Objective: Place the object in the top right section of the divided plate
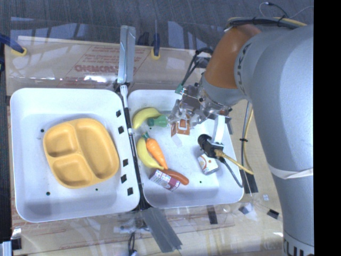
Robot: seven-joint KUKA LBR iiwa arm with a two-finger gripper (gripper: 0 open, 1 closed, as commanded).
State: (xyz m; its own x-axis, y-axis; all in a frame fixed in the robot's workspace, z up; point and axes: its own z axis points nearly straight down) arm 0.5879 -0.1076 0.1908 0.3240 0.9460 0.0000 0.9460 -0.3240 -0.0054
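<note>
so my fingers [181, 122] are pinched in on a small orange-and-white packet [182, 130], which hangs just under the tips over the upper middle of the right bin [230, 194]. that's a bit right of the frame's centre, with my arm coming in from the right edge

the yellow divided plate [80, 151] sits in the left bin [21, 207], left of centre in the frame, well apart from the packet, with the wall where the two bins meet between them

rest of the right bin is a bit of a pile. one banana [144, 116] lies near the upper left corner of that bin with a green thing [158, 122] touching its end, just left of the packet. a second banana [144, 154] lies below that with a carrot [156, 149] across it. lower down there's a small can [165, 179] on its side and a reddish-orange sausage-looking thing [179, 178] beside it. a little white bottle [209, 165] lies towards the bin's right side, below and right of my fingers

both bins rest on the tabletop [80, 63]
</note>
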